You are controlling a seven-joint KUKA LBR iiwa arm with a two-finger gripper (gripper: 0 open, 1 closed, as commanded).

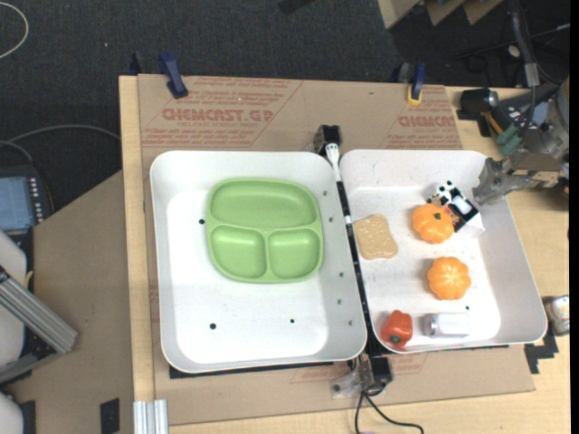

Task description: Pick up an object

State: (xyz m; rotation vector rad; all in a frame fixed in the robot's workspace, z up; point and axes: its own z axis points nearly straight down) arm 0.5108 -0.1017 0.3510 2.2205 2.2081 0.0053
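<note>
The right bin (507,242) holds several small objects. A tan bread slice (374,238) lies by its left wall. An orange pumpkin-like fruit (431,223) touches a black-and-white toy (454,202) at the back. A second orange fruit (449,278) sits in the middle. A red pepper (396,328) and a small white block (445,325) lie at the front edge. My gripper (493,185) hangs over the bin's back right rim, just right of the black-and-white toy, and nothing shows in its grasp.
The left bin (181,287) carries a green divided plate (265,229). A black clip (327,138) sits where the two bins meet at the back. Blue (172,73) and yellow (415,85) clamps hold the cardboard base. Cables and arm hardware crowd the right edge.
</note>
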